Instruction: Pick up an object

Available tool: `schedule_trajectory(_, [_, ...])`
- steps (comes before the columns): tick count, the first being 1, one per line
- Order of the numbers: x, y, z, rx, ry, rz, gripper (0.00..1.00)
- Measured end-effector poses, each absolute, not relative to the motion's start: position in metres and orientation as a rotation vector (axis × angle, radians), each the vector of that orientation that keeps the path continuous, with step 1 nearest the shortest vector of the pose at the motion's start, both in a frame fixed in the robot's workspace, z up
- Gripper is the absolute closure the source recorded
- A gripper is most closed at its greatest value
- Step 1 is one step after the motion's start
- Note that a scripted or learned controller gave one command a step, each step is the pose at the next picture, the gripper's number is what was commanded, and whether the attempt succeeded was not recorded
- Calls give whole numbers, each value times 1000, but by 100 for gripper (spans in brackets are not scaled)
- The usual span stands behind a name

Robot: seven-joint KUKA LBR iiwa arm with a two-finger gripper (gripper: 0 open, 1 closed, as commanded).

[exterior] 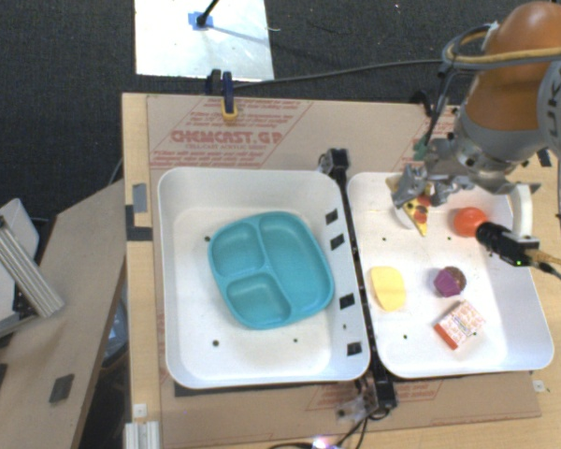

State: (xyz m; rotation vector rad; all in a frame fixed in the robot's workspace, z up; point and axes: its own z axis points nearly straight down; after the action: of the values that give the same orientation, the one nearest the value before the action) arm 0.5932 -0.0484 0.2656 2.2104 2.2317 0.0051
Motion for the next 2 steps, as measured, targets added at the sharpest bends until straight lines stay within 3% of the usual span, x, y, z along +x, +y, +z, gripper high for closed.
schedule_trajectory(2, [573, 43, 257, 2211, 2232, 3, 100])
